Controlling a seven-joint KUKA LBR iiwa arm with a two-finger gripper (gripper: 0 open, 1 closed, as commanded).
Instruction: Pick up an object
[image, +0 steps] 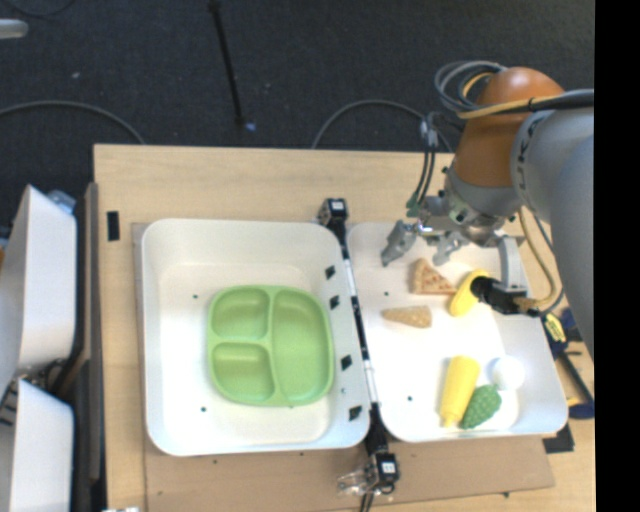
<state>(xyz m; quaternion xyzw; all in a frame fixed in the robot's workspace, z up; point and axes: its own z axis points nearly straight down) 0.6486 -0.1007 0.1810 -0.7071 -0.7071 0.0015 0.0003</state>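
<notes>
I am holding my claw (420, 243) open and empty at the upper centre-right of the frame, just above the pizza slice (432, 278) in the right bin (400, 400). I am judging the slice light, rigid, flat; grasp across its narrow edges.

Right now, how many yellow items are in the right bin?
2: a yellow corn cob near the front beside the green piece, and a yellow banana-like piece further back. The arm may hide others.
</notes>
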